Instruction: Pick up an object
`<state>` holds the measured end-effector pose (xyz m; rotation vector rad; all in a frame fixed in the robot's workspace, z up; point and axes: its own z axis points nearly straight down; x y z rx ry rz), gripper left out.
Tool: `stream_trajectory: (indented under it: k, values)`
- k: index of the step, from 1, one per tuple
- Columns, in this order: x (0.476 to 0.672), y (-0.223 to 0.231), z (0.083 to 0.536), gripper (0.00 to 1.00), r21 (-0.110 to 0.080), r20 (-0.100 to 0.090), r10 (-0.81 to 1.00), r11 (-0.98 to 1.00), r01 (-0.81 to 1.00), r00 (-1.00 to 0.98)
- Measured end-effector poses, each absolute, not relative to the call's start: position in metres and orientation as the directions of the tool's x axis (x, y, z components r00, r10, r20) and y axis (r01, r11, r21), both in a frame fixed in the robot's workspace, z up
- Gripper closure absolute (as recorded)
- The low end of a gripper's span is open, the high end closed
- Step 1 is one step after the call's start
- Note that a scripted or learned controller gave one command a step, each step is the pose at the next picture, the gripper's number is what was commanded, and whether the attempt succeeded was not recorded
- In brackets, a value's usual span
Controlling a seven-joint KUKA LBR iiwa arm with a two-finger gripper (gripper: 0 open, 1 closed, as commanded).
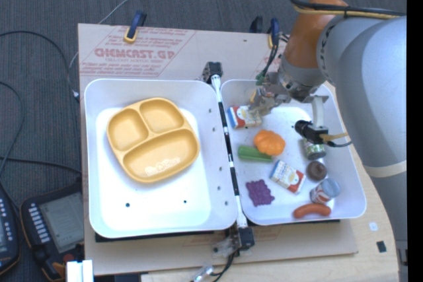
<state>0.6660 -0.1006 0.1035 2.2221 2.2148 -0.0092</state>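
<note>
Small carton point(238, 117), white with red and blue print, lies in the right bin point(281, 217), in the corner that is far from the camera and next to the divider between the two bins. It lies on its side on the bin floor. The claw point(260, 102) hangs just beside it, on the side toward the arm and a little farther from the camera, so close that the two seem to touch at the carton's upper edge, though contact cannot be made out for sure. The carton is not seen inside the claw's grip. Whether the claw is released or clenched cannot be told from this slant.

The grey arm point(363, 56) with its orange band point(307, 36) comes in from the right, over the far edge of the same bin.

Nearer the camera than the carton lie an orange round fruit point(269, 142) and, touching it, a green vegetable point(254, 154). Below these are an orange-and-white box point(287, 176) and a purple bunch of grapes point(260, 193). Along the bin's right side are a small jar point(314, 150), a brown round piece point(317, 170), a tin can point(325, 191) and a red sausage point(312, 211) at the near edge.

The left bin point(152, 208) holds a yellow divided plate point(153, 139), well apart from the claw. Both bins stand on the pale counter point(132, 43).
</note>
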Motion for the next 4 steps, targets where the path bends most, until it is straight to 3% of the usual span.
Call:
stream_trajectory:
  k: [1,2,3,4]
  values:
    - [0.666,-0.101,0.103,0.0,0.0,-0.008,1.0,-0.004,1.0,0.004]
    - [0.631,-0.101,0.093,0.0,0.021,-0.002,1.0,0.0,1.0,0.0]
    - [0.564,-0.108,0.092,0.0,0.02,-0.003,1.0,-0.001,1.0,0.001]
    - [0.631,-0.099,0.087,0.0,0.008,-0.002,1.0,0.001,1.0,-0.001]
